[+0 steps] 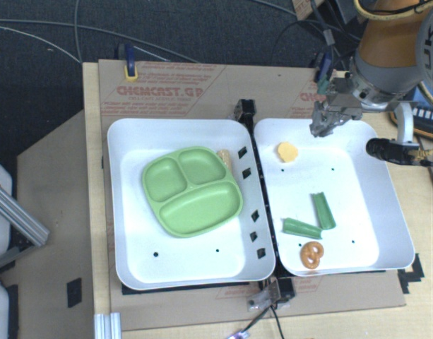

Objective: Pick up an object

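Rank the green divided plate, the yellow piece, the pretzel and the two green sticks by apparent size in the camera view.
1. Green divided plastic plate, by far the largest.
2. The two green sticks, which look alike.
3. Brown pretzel and round yellow piece, too close to rank.

A green divided plate is seen lying in the left white bin. A cardboard sheet printed with red lettering is spread over the worktop under both bins, and a blue clamp is fixed at its far edge.
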You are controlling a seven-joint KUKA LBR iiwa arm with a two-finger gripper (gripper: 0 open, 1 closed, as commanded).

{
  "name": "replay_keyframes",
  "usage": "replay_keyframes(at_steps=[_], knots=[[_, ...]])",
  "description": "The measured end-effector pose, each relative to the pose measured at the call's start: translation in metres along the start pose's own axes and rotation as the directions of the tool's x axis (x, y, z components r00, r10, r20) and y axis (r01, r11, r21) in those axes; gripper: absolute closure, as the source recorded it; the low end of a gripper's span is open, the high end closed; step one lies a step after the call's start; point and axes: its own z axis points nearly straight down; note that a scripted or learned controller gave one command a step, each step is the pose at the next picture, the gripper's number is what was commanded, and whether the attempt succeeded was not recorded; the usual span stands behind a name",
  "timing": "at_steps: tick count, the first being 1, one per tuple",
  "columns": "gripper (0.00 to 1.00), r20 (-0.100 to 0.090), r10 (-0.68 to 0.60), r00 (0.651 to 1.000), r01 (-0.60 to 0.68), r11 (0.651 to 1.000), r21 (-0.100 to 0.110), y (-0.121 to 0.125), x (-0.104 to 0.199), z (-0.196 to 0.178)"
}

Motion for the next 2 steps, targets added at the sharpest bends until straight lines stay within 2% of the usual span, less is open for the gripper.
replay_keyframes(at_steps=[1, 2], knots=[[1.0, 0.0, -0.001, 1.0, 0.001, 1.0, 0.001, -0.033, 0.045, 0.011], [1.0, 0.0, -0.001, 1.0, 0.001, 1.0, 0.0, -0.045, 0.094, 0.026]])
